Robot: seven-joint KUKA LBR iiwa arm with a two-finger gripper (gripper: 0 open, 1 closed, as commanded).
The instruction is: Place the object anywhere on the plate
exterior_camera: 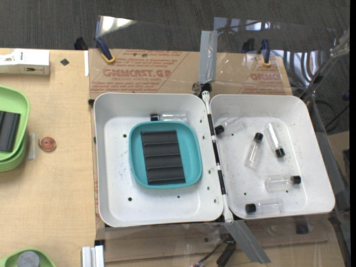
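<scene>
Teal plate, fitted with a black ribbed insert, is seen in the left bin, with one clear vial laid just behind it. Five more capped vials are scattered across the right bin. How the tool is set cannot be told.

Lab bench, white bins, clear capped vials, clamped plastic shields
</scene>
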